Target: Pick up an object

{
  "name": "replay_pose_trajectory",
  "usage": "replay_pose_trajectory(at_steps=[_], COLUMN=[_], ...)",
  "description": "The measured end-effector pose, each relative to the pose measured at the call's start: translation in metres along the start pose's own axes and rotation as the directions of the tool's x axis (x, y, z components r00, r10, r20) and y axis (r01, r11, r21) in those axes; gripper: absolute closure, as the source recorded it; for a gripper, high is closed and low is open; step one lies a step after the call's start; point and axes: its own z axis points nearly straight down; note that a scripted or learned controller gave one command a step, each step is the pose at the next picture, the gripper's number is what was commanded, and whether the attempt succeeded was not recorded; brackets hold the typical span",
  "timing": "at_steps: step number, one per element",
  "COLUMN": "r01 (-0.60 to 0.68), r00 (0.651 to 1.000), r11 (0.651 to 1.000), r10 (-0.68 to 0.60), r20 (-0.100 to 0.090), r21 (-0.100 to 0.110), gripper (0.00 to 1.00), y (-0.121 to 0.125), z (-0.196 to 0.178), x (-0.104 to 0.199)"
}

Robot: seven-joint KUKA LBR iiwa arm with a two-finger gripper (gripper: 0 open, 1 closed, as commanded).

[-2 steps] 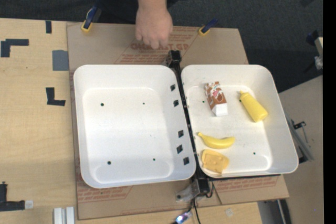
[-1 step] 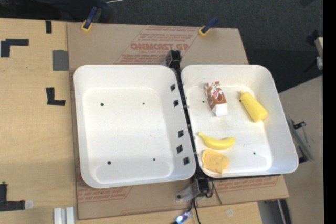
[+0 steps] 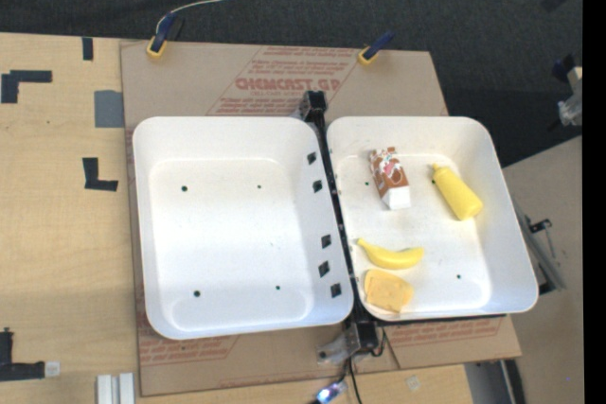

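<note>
I cannot tell how wide my gripper is open, or whether it has hold of anything. The things to pick all lie in the right bin point(image 3: 494, 156). A yellow bottle point(image 3: 456, 192) lies tilted near the far right side. Just left of it lies a small brown and white carton point(image 3: 389, 178). Nearer the front is a banana point(image 3: 389, 254), and a pale yellow flat piece point(image 3: 388, 290) lies just beside it at the front wall. The left bin point(image 3: 142, 203) touches the right one. Both stand on a cardboard sheet point(image 3: 275, 80).
</note>
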Motion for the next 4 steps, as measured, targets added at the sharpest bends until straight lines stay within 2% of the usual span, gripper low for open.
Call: replay_pose_trajectory(at_steps=[1,2,3,4], r01=[0.000,0.000,0.000,-0.001], r00=[1.000,1.000,1.000,1.000], r11=[1.000,1.000,1.000,1.000], r10=[0.000,0.000,0.000,0.001], r20=[0.000,0.001,0.001,0.001], r21=[-0.001,0.000,-0.001,0.000], gripper=[1.00,1.00,1.00,1.00], y=[0.000,0.000,0.000,0.000], z=[0.000,0.000,0.000,0.000], x=[-0.018,-0.018,-0.032,-0.029])
